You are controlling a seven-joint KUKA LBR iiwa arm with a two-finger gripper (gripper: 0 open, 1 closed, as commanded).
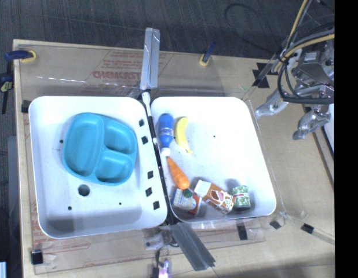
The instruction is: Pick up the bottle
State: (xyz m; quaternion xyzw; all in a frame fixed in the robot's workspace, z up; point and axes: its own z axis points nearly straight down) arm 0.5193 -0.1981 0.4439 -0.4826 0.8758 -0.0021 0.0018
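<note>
The bottle (165, 132) is blue with a white cap and lies on its side in the right bin (225, 117), along that bin's left wall with the cap towards the front. A yellow banana (182, 134) lies right beside it. My gripper (296, 113) hangs beyond the right bin's right rim, over the bench and far from the bottle, with cables bunched above it. Nothing shows in it.
An orange carrot (179, 174) lies just in front of the bottle. A small jar (186, 201), a carton (214, 195) and a green can (241, 197) crowd the right bin's front edge. A blue divided plate (101, 148) rests in the left bin (51, 207).
</note>
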